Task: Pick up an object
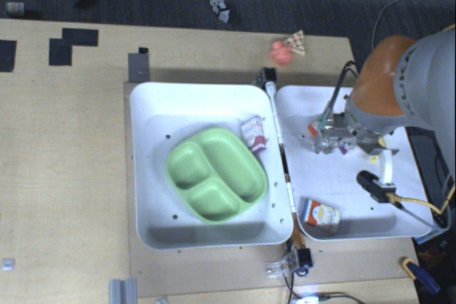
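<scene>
My gripper [330, 142] hangs low over the upper left part of the right bin [399, 224]. A small red-orange thing [312, 129] shows right at its left side; whether it is touched I cannot tell. A small white and orange carton [318, 213] lies at the right bin's front left corner, well apart from the gripper. In the left bin [146, 153] a green divided plate [216, 173] lies in the middle. A red and white packet [254, 134] rests by the plate's upper right edge.
A black-tipped pen-like thing [270, 84] lies along the ridge between the two bins at the back. A red ball with a pale tuft [285, 50] sits on the bench behind the bins. The bench spreads bare to the left.
</scene>
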### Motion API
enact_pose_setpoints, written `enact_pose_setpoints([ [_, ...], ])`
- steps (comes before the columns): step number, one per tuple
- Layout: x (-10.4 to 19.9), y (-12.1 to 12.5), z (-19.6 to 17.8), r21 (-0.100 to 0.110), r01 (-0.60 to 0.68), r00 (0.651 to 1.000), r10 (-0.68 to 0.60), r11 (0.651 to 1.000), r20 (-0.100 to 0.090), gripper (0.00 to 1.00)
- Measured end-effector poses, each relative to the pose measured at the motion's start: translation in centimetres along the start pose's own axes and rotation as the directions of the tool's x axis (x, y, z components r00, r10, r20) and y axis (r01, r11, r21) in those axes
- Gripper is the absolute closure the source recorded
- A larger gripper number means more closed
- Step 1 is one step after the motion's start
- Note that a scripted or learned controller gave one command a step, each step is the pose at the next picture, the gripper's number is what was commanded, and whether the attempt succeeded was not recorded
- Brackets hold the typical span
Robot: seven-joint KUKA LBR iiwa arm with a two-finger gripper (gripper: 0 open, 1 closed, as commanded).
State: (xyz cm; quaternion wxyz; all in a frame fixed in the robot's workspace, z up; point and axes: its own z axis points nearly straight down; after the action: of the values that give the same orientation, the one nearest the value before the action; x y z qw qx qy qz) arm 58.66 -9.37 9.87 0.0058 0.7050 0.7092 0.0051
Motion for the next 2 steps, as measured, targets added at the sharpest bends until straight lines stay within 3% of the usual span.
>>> enact_pose_setpoints([
  [1, 4.81, 8.56, -8.73, 0.007, 0.0, 1.0, 0.0, 1.0, -0.002, 1.0],
  [2, 4.69, 8.45, -8.57, 0.011, 0.0, 1.0, 0.0, 1.0, -0.001, 0.0],
])
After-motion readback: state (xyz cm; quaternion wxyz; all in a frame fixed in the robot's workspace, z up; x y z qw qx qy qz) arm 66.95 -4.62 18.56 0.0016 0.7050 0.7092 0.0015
